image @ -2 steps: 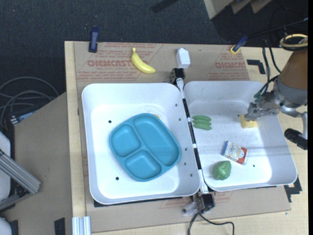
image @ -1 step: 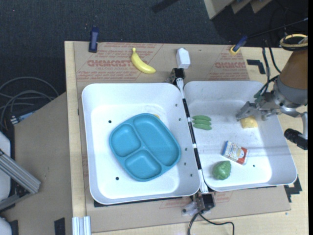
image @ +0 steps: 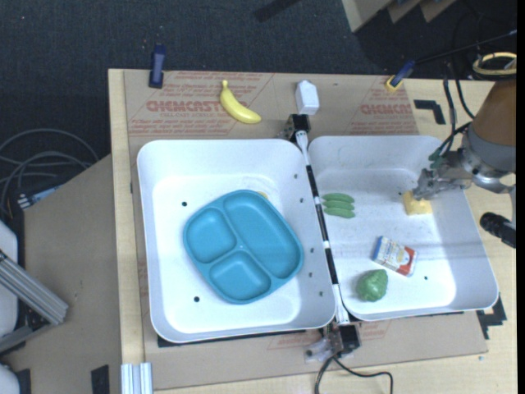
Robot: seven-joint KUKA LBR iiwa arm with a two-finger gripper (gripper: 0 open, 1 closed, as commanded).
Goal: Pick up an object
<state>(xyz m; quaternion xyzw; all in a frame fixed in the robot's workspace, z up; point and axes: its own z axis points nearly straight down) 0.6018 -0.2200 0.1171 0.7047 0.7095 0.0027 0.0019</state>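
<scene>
Camera view, gripper: the grey two-finger gripper [image: 428, 184] is lowered at the right of the frame, right over a small yellow block [image: 418, 206]; whether it is open or closed cannot be told.
Camera view, right bin [image: 361, 158]: a green pod-shaped toy [image: 339, 204], a small red-and-white carton [image: 394, 256] and a green lumpy toy [image: 372, 286] are spread apart, presumably as grasp choices.
Camera view, left bin [image: 164, 175]: a blue divided plastic plate [image: 240, 245] is laid at centre.
Camera view, bench: a yellow toy banana [image: 238, 105] is left at upper centre, outside the bins.
</scene>
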